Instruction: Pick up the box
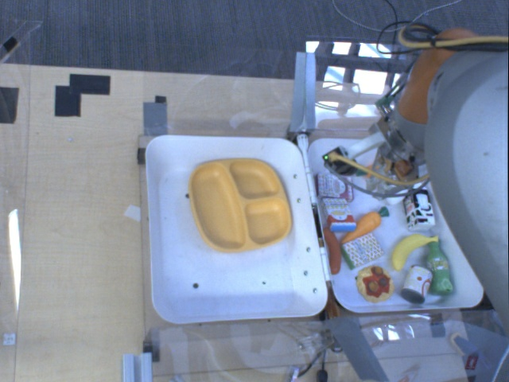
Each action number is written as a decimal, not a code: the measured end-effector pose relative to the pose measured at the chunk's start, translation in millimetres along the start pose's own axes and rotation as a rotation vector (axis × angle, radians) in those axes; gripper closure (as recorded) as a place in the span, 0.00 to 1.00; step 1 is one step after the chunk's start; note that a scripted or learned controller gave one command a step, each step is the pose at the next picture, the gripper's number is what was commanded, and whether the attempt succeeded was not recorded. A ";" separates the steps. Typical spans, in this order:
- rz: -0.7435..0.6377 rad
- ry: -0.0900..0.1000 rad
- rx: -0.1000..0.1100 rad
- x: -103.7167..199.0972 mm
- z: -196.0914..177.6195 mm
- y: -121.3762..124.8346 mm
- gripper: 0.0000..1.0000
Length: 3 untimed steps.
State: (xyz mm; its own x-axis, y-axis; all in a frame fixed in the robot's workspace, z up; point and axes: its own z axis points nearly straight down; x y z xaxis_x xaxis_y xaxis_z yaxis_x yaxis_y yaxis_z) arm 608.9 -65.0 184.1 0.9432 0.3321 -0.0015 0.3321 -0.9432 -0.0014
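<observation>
Box [333, 185] lies flat at right bin's [469, 297] left wall, toy carrot [363, 225] just beside. End effector [391, 159] sits over bin's far end; grip state unclear. Yellow divided tray [238, 204] in left bin [171, 293].

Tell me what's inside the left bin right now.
The left bin holds just a yellow divided tray, its three compartments bare. Whatever lies under the tray is covered.

- Left bin [167, 293] holds a yellow tray [240, 204]
- Right bin [469, 293] holds a box [363, 251], carrot [363, 224], banana [412, 248], pizza [374, 283], green bottle [438, 270]
- Arm [469, 126] covers the right bin's far corner
</observation>
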 end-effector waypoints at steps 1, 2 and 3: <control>-0.038 0.002 -0.002 12.8 20.4 32.5 1.00; -0.040 0.003 -0.001 13.2 20.2 31.9 0.00; 0.021 0.006 -0.002 23.8 97.3 25.2 0.00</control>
State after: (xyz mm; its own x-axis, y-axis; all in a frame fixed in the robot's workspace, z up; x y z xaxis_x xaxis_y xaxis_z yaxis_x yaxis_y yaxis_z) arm 639.5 -80.7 86.7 0.9501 0.3120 0.0043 0.3120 -0.9501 0.0004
